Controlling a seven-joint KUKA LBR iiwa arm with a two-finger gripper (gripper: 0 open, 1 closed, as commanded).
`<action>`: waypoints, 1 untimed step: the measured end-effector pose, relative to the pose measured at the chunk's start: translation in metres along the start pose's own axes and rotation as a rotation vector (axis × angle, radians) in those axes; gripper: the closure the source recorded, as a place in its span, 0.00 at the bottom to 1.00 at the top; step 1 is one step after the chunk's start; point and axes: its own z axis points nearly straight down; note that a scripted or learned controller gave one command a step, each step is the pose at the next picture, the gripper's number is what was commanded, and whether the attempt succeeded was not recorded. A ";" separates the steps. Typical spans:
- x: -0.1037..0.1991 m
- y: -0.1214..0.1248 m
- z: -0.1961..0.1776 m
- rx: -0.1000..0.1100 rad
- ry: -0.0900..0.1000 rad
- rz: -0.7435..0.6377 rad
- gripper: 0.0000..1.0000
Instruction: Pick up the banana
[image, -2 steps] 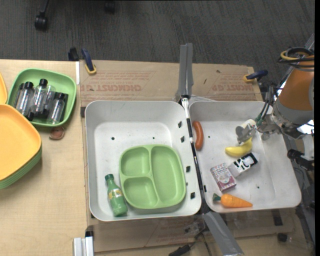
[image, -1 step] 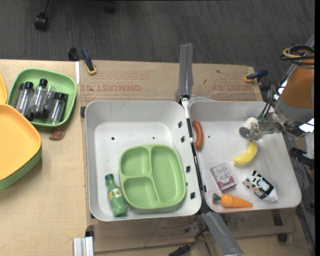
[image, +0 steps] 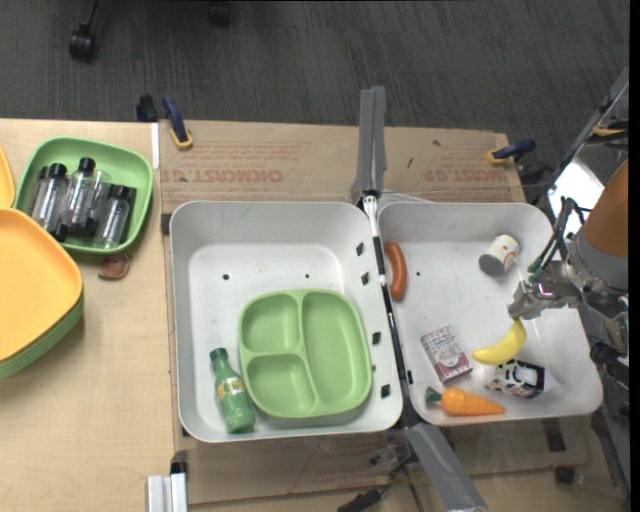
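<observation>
While the gripper (image: 527, 303) hangs at the right bin's (image: 450, 225) far side, just above the banana's (image: 502, 344) upper tip, I cannot tell how it is set. The banana lies on the bin floor between a small card box (image: 445, 355) and a black-and-white packet (image: 518, 377), with 1 carrot (image: 470, 402) near it.

The yellow banana (image: 501, 346) lies curved, tilted, in the right bin's lower right part.

My yellow banana (image: 502, 343), orange carrot (image: 470, 403), red-orange sausage (image: 397, 270), green divided plate (image: 304, 354), green bottle (image: 232, 392), white bins (image: 190, 300), my wrist's orange band (image: 612, 220)
</observation>
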 end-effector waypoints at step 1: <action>0.031 -0.045 0.060 0.002 0.001 0.111 1.00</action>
